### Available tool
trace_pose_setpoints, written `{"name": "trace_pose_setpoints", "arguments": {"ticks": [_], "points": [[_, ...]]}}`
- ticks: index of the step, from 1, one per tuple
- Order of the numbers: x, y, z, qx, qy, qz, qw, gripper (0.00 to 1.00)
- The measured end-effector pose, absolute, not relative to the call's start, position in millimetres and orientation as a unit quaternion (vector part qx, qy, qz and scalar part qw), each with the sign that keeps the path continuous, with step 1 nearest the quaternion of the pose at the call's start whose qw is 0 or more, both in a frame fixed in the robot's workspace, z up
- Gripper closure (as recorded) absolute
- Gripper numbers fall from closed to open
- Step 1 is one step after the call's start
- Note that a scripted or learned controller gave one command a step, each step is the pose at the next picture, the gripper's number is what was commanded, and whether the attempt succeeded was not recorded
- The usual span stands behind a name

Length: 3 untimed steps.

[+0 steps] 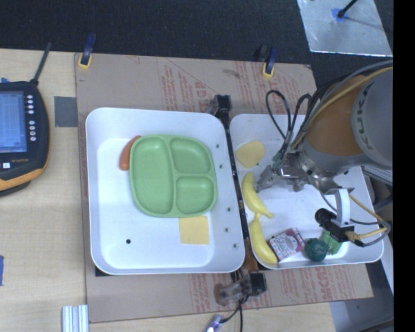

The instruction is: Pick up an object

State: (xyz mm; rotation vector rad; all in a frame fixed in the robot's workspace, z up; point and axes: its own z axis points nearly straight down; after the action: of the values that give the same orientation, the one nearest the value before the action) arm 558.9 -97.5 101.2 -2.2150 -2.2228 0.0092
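A: Where is the claw (268, 178) placed at present?

B: It is seen low in the right-hand shallow white bin (356, 258), close to the upper of two yellow plastic bananas (252, 196). Whether it is spread or pressed together cannot be told; the tips are hidden under the grey arm with its orange band (346, 126) and a tangle of cables.

A: What can be picked?

B: In the same bin, a pale yellow round chip-shaped piece (250, 153) lies near the top left, the lower yellow banana (261, 246) lies along the left wall, and a red-and-white printed packet (286, 244) and a dark green lumpy toy (316, 250) lie near the bottom edge. In the left white bin (104, 185), a green three-compartment plastic tray (173, 175) is found, with an orange sausage-shaped toy (126, 153) tucked at its left and a flat yellow square slice (195, 230) below it.

A: How should the grasp be done well?

B: The upper banana is probably the nearest target. It should be straddled across its narrow width, not along its length, and the descent should be kept clear of the bin's dividing wall. Nothing should be counted as held until it is seen between the tips.
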Motion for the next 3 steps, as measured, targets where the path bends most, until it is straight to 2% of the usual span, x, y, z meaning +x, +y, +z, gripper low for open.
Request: {"name": "trace_pose_setpoints", "arguments": {"ticks": [1,2,3], "points": [[631.6,-93,92,-0.706,-0.708,0.0007,0.001,0.00],[656.3,-137,92,-0.706,-0.708,0.0007,0.001,0.00],[656.0,-110,92,-0.705,-0.709,0.0016,0.002,0.00]]}}
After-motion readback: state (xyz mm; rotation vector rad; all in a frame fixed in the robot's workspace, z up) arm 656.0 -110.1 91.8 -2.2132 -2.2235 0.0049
